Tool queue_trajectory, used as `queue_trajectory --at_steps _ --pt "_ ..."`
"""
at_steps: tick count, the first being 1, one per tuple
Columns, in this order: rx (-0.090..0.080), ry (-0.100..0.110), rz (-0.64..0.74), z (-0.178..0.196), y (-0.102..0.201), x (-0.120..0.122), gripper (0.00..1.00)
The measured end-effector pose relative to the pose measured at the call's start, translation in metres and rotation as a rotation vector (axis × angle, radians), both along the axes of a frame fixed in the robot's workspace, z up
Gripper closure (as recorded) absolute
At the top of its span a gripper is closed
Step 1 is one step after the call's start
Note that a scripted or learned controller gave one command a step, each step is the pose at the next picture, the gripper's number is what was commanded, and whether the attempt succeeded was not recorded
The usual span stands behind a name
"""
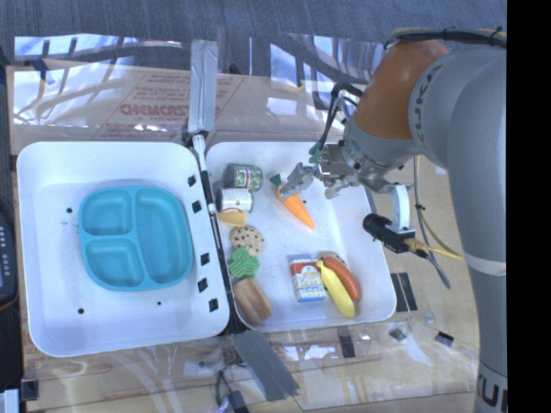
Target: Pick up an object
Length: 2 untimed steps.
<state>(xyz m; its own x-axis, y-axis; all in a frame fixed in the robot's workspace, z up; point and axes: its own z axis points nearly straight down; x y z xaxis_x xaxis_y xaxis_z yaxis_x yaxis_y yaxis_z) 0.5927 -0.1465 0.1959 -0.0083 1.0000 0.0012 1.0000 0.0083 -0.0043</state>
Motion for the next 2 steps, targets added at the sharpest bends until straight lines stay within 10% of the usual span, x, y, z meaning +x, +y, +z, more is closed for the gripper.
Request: queue_trajectory --at_steps 1,2 --pt "0.000 -0.003 0.192 -0.104 -0.018 0.028 0.00" --pt "-0.001 -0.002 0.195 -0.094 -0.018 0.028 1.00"
